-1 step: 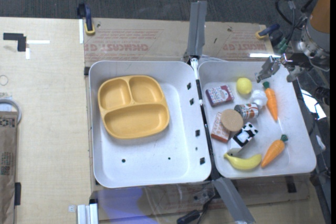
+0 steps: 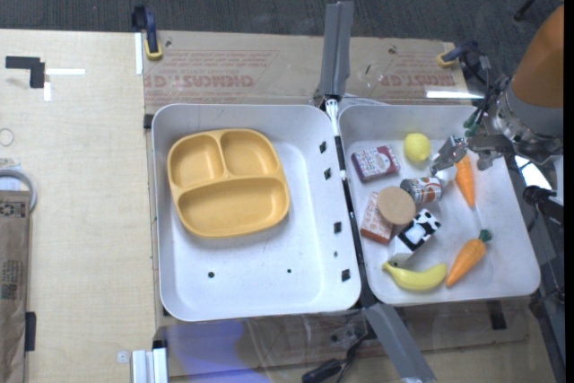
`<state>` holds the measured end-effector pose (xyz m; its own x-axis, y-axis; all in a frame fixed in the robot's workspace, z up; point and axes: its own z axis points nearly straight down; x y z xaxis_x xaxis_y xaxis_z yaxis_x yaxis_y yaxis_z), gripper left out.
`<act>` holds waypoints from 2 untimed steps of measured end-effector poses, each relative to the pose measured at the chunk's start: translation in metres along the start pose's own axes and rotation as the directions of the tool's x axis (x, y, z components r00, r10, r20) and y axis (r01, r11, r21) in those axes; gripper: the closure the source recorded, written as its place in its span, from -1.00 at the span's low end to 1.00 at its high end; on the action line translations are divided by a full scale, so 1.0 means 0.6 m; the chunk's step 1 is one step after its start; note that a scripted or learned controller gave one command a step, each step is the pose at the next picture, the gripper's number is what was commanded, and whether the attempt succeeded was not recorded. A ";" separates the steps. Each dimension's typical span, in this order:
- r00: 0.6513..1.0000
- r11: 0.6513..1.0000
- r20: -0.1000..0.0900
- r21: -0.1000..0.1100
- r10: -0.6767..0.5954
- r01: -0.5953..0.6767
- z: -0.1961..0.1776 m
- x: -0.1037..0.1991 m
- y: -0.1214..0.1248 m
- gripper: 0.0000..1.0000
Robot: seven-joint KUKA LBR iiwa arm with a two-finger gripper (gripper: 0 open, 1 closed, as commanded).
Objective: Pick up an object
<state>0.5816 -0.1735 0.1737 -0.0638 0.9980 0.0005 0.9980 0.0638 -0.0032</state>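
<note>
Metal fingers of the gripper (image 2: 453,154) sat spread apart, nothing between them, hovering over the right white bin (image 2: 525,278) just above a small orange plastic carrot (image 2: 465,180) and beside a red-and-white can (image 2: 423,189). Nearby we saw a yellow lemon (image 2: 416,146), yellow banana (image 2: 415,275) and a larger carrot (image 2: 466,258). The left white bin (image 2: 242,296) held a yellow divided plate (image 2: 230,182).
</note>
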 end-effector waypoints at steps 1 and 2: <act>0.999 0.999 -0.011 -0.003 0.036 -0.036 0.137 -0.069 0.057 -1.00; 0.999 0.999 -0.005 -0.004 0.037 -0.037 0.120 -0.073 0.057 1.00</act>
<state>0.6182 -0.2153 0.1015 -0.0266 0.9996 0.0050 0.9996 0.0266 0.0009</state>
